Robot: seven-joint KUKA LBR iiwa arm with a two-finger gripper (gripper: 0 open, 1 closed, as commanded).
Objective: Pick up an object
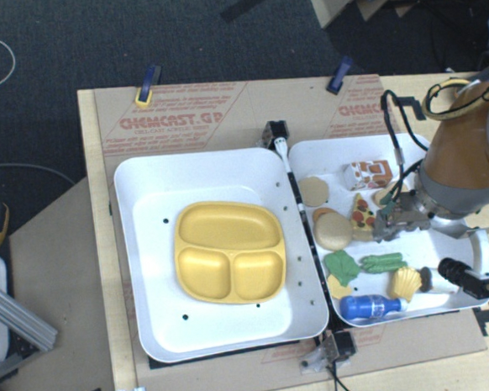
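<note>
2 white bins sit side by side, and the gripper [387, 221] hangs low in the right bin [409, 145] among toy foods, near a pizza slice [363, 212], nothing visibly lifted yet; whether it has closed I cannot tell.

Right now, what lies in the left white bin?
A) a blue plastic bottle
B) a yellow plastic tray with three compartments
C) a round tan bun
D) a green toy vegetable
B: the yellow plastic tray with three compartments sits in the left white bin; the blue plastic bottle lies in the right white bin.
</note>
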